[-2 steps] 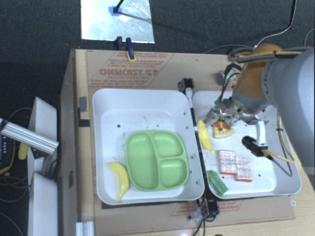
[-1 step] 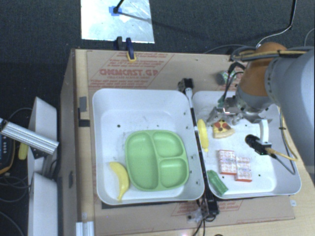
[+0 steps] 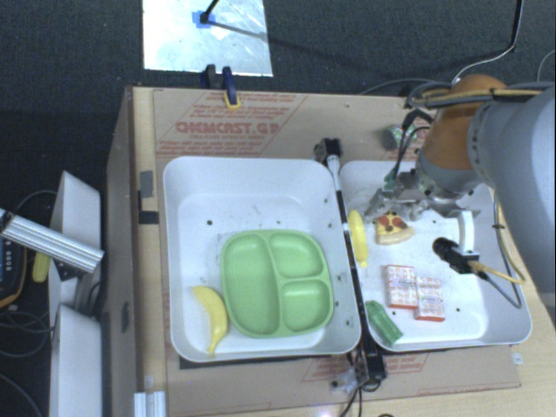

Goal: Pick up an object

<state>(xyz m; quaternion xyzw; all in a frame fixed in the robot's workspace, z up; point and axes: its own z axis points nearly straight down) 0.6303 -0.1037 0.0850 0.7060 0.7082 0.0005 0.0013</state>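
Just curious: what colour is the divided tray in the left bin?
Light green, seen in the camera view: the moulded plastic divided tray.

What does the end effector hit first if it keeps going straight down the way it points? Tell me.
Most likely the pizza slice toy: the end effector sits just above it in the right bin, pointing down toward it. Depth is hard to judge from this slanted view, so it could meet the bin floor beside the slice.

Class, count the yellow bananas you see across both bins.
2: one banana beside the green plate in the left bin; one against the right bin's left wall. The arm may hide more.
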